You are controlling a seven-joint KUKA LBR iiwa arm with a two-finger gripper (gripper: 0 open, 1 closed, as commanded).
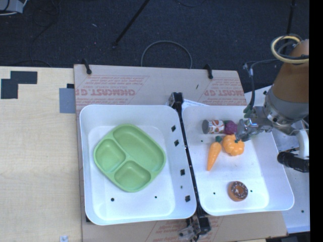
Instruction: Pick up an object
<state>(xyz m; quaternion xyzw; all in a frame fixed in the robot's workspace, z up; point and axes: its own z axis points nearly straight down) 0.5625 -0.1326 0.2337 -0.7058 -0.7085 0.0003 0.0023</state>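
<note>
The right bin (275,185) holds several toy foods. An orange carrot (214,155) lies near its middle, pointing down-left. Beside it sits a yellow-orange pepper (233,146). Behind these lie a small can (213,126) on its side and a purple piece (230,128). A brown donut (237,190) rests toward the bin's front. My gripper (245,133) reaches in from the right, low over the bin. Its tip is at the upper right of the pepper and next to the purple piece. No object shows clearly in its grasp.
A green divided plate (129,157) lies in the left bin (96,200). A black divider (184,158) runs between the bins. Cardboard (131,87) lies under both, with the wooden bench (35,160) to the left.
</note>
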